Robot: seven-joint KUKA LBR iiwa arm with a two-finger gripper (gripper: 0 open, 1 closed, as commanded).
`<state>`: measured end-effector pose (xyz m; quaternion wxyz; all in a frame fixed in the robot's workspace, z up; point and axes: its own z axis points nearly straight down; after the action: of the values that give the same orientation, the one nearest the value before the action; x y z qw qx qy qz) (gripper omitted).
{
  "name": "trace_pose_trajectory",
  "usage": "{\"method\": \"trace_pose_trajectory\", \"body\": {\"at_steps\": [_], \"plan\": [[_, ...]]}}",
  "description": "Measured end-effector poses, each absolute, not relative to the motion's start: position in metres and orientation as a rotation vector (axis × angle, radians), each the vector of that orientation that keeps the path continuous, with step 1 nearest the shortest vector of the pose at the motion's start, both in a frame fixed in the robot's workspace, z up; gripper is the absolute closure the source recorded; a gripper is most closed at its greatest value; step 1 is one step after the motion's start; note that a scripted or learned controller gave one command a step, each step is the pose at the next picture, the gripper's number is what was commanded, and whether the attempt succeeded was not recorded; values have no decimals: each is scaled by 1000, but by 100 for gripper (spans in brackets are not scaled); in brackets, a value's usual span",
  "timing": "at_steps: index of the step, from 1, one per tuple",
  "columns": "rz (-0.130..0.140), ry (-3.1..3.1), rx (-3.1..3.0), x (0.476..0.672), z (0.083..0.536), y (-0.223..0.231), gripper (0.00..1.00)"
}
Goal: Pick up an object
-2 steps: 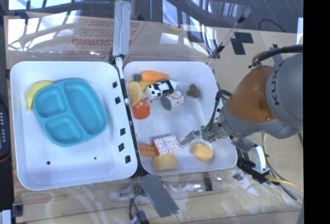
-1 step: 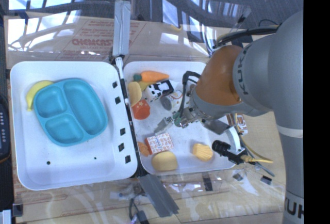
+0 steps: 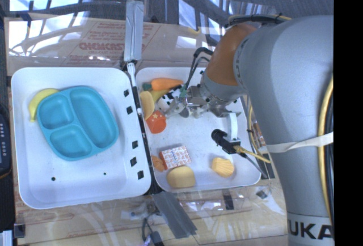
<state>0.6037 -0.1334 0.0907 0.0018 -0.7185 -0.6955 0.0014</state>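
The right bin [image 3: 199, 136] holds several toy foods. An orange carrot [image 3: 166, 84] lies at its far edge, with a pale yellow piece [image 3: 147, 104] and a red round piece [image 3: 156, 123] along the left wall. Beside these sits a black-and-white item [image 3: 165, 101]. My gripper [image 3: 185, 105] hangs low over the bin's upper middle, just right of that item; whether it touches it is unclear. Near the front lie a red-and-white patterned cube [image 3: 174, 156], a yellow lump [image 3: 180, 177] and a ridged yellow-orange piece [image 3: 223, 167].
The left bin [image 3: 34, 182] carries a blue divided plate [image 3: 78, 121] with a yellow banana [image 3: 38, 100] tucked behind its left edge. The grey arm covers the right bin's right side. A black plug on a cable [image 3: 222, 139] hangs over the bin floor.
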Motion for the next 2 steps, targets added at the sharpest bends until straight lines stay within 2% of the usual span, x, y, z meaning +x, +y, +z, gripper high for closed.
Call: {"method": "trace_pose_trajectory", "body": {"at_steps": [1,2], "plan": [[10,-2186,-2246,603,100,-133,100],[9,-2187,-2245,603,100,-132,0]]}}
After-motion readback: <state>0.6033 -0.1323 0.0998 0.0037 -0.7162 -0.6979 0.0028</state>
